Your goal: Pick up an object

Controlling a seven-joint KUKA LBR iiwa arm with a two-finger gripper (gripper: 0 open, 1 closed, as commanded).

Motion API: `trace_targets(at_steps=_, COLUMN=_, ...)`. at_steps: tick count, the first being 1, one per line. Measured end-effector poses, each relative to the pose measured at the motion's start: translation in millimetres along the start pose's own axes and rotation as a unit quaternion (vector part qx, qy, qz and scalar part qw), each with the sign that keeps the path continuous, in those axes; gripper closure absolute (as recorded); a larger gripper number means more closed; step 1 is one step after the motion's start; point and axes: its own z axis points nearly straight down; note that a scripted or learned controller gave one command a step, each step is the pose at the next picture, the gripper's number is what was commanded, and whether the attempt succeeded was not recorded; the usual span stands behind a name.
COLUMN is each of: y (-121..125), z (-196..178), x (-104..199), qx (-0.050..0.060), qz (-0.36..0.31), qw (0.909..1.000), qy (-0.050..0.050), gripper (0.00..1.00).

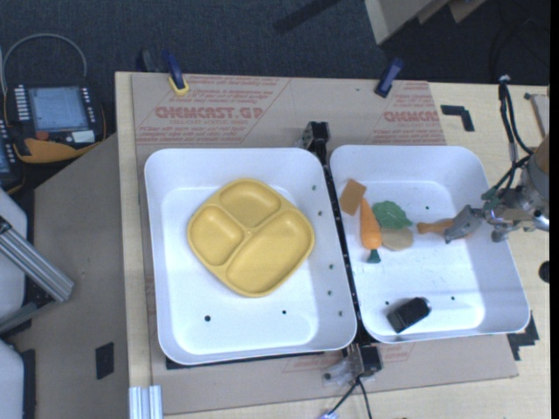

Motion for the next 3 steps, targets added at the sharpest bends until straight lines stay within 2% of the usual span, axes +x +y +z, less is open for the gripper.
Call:
trace_targets(at_steps=1, y=2.9, z=-5.3, x=0.2, qx=-0.005, qz=-0.002, qw=1.0000, qy=-0.002, gripper=0.00)
trace_targets(at_steps=3, y=11.7, z=101.9, x=-2.2, qx=-0.003, qz=-0.001, qw=1.0000, qy=0.000, gripper=0.00)
